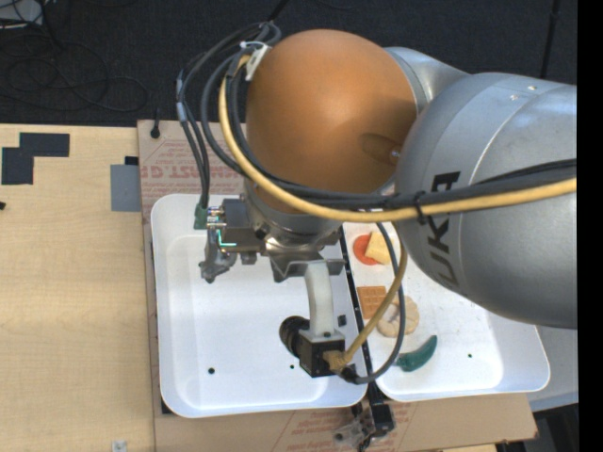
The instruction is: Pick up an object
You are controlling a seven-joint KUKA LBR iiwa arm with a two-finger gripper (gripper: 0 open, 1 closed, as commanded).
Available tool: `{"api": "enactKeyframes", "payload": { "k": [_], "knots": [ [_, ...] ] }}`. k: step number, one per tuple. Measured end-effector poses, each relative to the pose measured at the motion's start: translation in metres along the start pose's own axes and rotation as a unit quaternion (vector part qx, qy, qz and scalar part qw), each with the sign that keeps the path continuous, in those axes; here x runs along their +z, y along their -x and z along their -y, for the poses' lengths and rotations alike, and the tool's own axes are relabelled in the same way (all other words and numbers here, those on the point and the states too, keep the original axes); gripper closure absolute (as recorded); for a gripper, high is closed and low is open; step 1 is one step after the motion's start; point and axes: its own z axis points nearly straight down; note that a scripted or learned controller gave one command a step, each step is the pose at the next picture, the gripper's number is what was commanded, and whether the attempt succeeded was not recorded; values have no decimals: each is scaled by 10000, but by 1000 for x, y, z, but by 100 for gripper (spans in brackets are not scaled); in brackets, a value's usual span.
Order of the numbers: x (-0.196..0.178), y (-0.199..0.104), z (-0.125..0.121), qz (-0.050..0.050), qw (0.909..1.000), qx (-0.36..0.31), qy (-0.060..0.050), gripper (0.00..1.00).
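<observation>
Grey arm with orange band (pixel 471 158) holds the end effector (pixel 215 264) over a shallow white bin (pixel 188 365) at the near edge of the table (pixel 66 347); grip state indeterminate, nothing visibly held, pickup outstanding.

Pale bench (pixel 66 299) with black patch (pixel 26 156) and grey patch (pixel 123 186), perhaps tape; cables (pixel 24 9) behind.

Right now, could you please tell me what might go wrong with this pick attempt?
1. The arm hangs over the left bin, while the objects I can see, an orange piece, a tan piece and a green piece, lie in the right bin; a grasp here may well come up empty.
2. Those pieces sit close to the wall between the bins, so a reach there could hit it.
</observation>
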Motion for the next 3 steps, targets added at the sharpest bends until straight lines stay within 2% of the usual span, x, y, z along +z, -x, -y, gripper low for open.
{"api": "enactKeyframes", "payload": {
  "k": [1, 2, 3],
  "knots": [
    [-9, 1, -1, 10, 10000, 5, -16, 100],
    [-177, -1, 0, -46, 9999, -19, 87, 100],
    [-148, 81, 0, 9, 10000, 29, -7, 100]
  ]
}}
